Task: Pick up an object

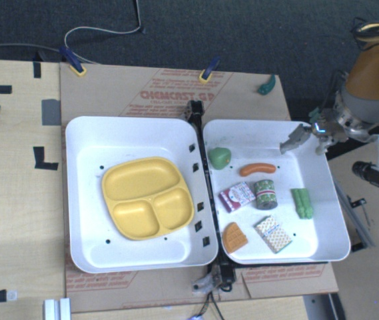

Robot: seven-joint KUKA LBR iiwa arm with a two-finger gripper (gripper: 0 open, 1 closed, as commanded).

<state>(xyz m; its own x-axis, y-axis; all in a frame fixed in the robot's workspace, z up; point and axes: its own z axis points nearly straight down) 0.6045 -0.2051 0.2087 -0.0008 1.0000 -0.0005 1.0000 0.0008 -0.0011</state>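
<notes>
The surface carries two white bins; the right bin (322,209) holds crowded small things. The claw (304,137) hangs released, empty, above its far edge, risking a miss beside the sausage (258,169).

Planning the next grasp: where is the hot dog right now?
The hot dog lies in the right bin, upper middle, right of the green pepper and above the can.
</notes>
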